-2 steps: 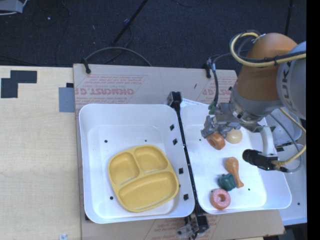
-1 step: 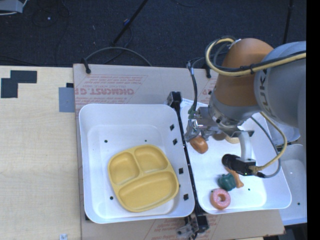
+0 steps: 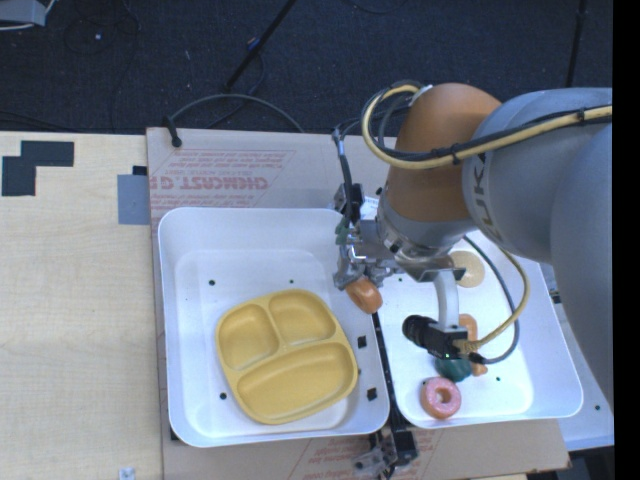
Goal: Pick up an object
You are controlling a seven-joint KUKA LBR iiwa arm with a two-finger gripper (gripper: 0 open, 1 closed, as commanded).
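Tabletop [image 3: 70, 318]: pale wood, carrying a cardboard sheet [image 3: 220, 173] with red print, on which the 2 bins stand side by side.
Arm [image 3: 530, 168]: grey with an orange band, reaching in from the right and covering much of the right bin's far half.
Left bin [image 3: 190, 238]: shallow and white, holding 1 item.
Right bin [image 3: 545, 368]: shallow and white, touching the left bin along a shared edge.
Yellow plate [image 3: 288, 356]: has 3 compartments (2 small, 1 long) and lies flat in the near right part of the left bin, turned at a slant to the bin walls.
Gripper [image 3: 352, 280]: points down over the seam where the 2 bins meet, near the far right corner of the left bin.
Jaws: I cannot tell whether they are apart or together, because the metal parts blur into each other.
Pink doughnut [image 3: 440, 398]: lies near the front wall of the right bin.
Pale disc [image 3: 468, 268]: lies flat in the right bin, partly behind the arm's hardware.
Orange object [image 3: 365, 295]: small and rounded, right at the gripper's tip, over the seam between the bins and just beyond the plate's far right corner. Whether it is clamped cannot be told.
Teal piece [image 3: 457, 369]: just behind the doughnut, mostly hidden.
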